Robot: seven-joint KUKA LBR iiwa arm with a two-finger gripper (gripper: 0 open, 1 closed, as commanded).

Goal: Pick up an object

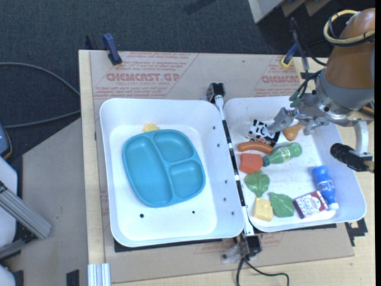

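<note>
One fixed camera sits high above the surface [178, 70], looking down at a slant from the near edge toward twelve o'clock. It stands far enough back to take in both white bins whole: the left bin [113, 159] around nine o'clock, the right bin [351, 201] around three. Dark floor fills the top, and the arm [351, 58] enters at two o'clock.

The arm [348, 58] reaches in from the right, gripper [284, 123] angled down-left.
</note>
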